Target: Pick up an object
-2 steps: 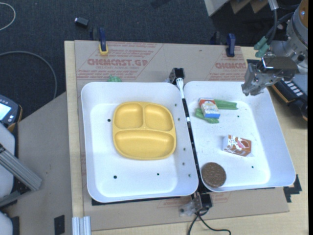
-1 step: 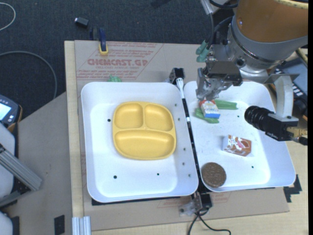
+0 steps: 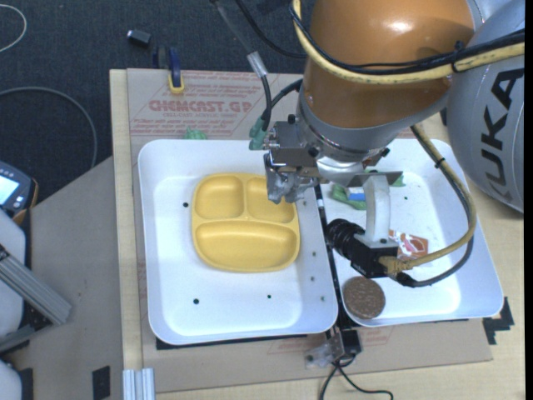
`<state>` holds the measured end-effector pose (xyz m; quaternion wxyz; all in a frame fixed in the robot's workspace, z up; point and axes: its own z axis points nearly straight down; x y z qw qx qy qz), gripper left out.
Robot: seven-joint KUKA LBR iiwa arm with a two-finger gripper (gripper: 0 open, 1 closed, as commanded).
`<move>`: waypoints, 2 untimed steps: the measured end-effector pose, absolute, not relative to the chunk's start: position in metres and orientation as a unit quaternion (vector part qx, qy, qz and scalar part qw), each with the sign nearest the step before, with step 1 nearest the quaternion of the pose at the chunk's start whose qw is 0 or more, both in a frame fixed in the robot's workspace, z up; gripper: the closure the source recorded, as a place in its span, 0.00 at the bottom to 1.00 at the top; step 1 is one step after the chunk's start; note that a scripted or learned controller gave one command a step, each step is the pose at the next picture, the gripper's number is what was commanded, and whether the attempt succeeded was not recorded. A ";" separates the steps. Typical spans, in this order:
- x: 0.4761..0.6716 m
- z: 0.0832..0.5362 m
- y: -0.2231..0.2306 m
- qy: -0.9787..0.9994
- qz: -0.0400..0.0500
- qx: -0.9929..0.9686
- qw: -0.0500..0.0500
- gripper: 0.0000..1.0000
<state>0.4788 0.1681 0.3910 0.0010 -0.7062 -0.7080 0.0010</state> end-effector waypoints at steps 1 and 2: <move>0.479 0.402 0.167 -0.707 -0.001 -0.707 0.000 1.00; 0.480 0.413 0.167 -0.707 -0.002 -0.707 -0.001 1.00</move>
